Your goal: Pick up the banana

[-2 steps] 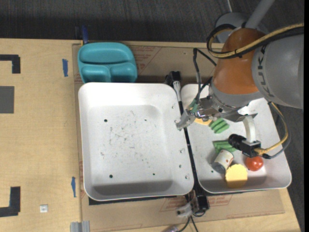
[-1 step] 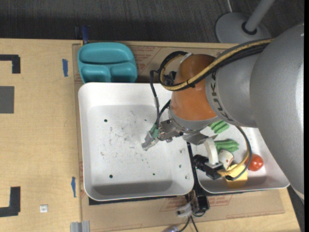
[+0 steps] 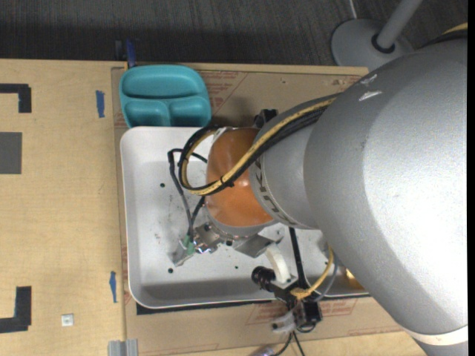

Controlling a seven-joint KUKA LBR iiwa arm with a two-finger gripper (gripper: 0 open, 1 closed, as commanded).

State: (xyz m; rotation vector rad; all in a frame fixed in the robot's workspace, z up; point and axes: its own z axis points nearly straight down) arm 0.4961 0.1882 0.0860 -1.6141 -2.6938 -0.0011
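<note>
My grey arm (image 3: 371, 184) with its orange band (image 3: 234, 180) reaches in from the right and hangs low over the white bin (image 3: 145, 199). My gripper (image 3: 185, 248) points down at the bin floor in the lower left part of the bin, close to the surface. The arm's bulk hides the right half of this bin and whatever lies there.
A teal divided tray (image 3: 165, 95) stands just behind the bin's far rim. Black and yellow cables (image 3: 182, 165) loop off the wrist over the bin. Brown cardboard bench (image 3: 59, 199) lies to the left, with blue tape marks.
</note>
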